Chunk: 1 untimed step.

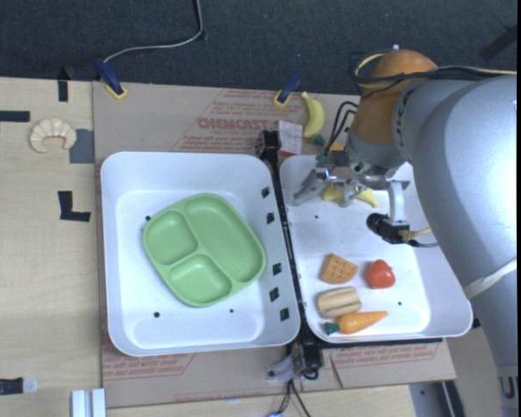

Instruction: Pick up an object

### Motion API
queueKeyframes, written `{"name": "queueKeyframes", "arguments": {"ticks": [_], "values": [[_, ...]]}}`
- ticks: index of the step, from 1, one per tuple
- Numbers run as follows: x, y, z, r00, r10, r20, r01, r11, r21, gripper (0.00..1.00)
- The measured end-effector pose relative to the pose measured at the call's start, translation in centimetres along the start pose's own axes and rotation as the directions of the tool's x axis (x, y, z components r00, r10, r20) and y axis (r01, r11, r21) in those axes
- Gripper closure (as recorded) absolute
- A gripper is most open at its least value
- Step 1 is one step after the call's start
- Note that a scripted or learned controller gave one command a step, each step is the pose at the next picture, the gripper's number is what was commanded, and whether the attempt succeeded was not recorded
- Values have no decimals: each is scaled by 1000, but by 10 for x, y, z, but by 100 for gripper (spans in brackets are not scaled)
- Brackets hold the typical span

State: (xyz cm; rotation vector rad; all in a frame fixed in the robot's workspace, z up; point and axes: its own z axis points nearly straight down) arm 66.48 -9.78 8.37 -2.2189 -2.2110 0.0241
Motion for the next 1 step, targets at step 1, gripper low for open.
{"name": "queueKeyframes", "arguments": {"ticks": [1], "values": [[-1,0,0,1000,-1,-2,1,1000,1,0]]}}
